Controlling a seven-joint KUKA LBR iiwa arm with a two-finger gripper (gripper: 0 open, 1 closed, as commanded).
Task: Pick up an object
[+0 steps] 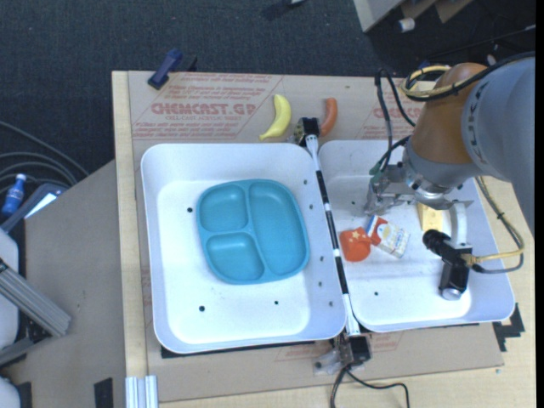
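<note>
Bench [212, 100] holds two white bins. Gripper [376, 204] low in right bin [408, 308], just above small white packet [391, 239] and red toy [356, 245]. Grip state: cannot tell. Step: reaching down. Next: close on packet, lift.

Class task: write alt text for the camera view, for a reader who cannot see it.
A grey arm reaches from the right into the right bin, its pincer just above a red object and a small packet. The left bin holds a blue divided tray. A banana lies on the bench behind.
</note>
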